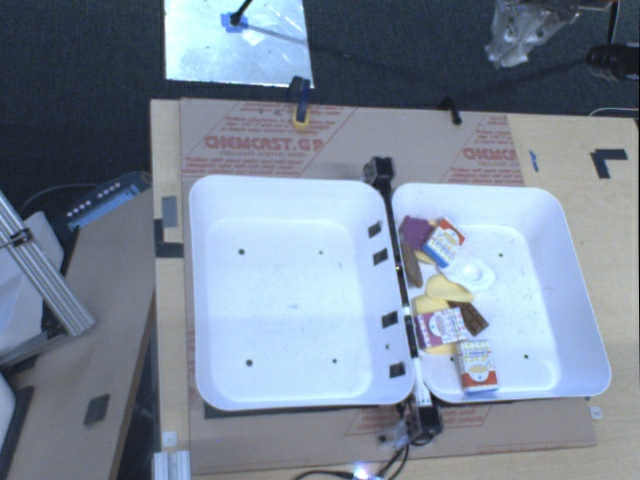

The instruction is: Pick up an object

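Observation:
Several small items lie in the left part of the right bin (560,268): a purple packet (413,234), an orange-and-white box (446,240), a white round piece (471,273), a yellow piece (446,290), a pink packet (438,329), a brown bar (474,318) and a red-and-white carton (478,366). My gripper (513,36) hangs high at the top right, beyond the bench's far edge and well away from the bins. Nothing is seen in it.
The left bin (290,298) sits beside the right one, with black clips (388,260) along the shared wall. A shiny metal plate (236,28) lies on the dark floor at top left. A yellow-and-blue clamp (300,104) stands on the bench's far edge. A metal rail (40,278) leans at left.

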Robot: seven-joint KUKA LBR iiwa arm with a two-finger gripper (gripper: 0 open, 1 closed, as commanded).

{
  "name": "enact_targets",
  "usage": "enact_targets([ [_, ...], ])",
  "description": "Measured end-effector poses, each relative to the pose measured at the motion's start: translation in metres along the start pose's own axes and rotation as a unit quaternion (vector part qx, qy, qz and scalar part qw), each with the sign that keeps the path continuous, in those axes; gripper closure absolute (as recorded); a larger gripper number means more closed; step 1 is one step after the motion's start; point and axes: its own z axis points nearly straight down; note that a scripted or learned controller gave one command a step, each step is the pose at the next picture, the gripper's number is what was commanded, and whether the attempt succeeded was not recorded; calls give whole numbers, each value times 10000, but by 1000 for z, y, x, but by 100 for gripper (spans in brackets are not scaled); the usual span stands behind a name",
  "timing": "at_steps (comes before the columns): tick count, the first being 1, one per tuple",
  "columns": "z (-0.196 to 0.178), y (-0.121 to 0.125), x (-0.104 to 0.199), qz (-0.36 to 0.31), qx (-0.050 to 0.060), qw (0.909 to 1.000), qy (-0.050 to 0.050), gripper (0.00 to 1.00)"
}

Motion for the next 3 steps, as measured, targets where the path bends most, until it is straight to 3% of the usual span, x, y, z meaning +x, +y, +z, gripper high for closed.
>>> enact_targets([
  [1, 145, -3, 85, -79, 85, 9999, 25, 100],
  [2, -42, -26, 82, -54, -93, 9999, 28, 100],
  [3, -30, 0, 1, 4, -1, 10000, -2, 100],
])
